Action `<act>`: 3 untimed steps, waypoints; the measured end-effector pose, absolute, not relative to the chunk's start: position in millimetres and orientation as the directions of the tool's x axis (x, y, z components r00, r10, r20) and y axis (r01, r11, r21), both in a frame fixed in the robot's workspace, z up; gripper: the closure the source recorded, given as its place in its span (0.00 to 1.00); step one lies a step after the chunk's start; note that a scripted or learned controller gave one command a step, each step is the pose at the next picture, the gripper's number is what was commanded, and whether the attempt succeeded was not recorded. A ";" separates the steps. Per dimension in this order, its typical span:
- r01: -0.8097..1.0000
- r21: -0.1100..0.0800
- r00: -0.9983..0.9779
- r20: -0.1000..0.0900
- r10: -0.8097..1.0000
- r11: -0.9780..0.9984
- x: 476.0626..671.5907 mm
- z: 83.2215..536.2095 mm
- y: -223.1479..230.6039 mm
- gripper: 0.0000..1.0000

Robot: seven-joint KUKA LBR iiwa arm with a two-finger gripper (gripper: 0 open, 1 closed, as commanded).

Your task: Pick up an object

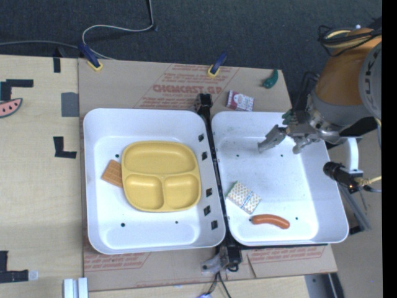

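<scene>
hot dog (269,221) (lying flat), well below pincer (286,143)

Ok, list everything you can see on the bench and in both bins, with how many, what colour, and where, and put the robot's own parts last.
shallow white plastic bins: two, white, side by side on the cardboard sheet.
yellow divided plastic plate: one, yellow, middle of the left bin.
tan flat cracker-like piece: one, tan, left bin, tucked at the plate's left edge.
small patterned white packet: one, white, right bin, lower left part.
orange-red toy sausage: one, orange-red, right bin, near the front wall.
small red and white box: one, on the cardboard behind the right bin.
gripper: one, grey, over the right bin's back part, holding nothing.
</scene>
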State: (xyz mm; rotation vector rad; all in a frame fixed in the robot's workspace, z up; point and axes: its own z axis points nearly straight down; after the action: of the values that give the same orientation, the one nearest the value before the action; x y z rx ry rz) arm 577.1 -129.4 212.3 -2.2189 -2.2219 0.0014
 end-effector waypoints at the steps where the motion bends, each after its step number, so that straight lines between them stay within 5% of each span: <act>1: 1.000 0.001 -0.001 0.001 1.000 0.001 563.0 86.1 -121.3 0.00; 3: 1.000 0.007 -0.001 -0.002 1.000 0.001 505.6 86.5 -96.7 0.00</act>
State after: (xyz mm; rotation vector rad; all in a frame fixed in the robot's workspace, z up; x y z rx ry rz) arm 505.6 -96.7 86.5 -2.2246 -2.2271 -0.0054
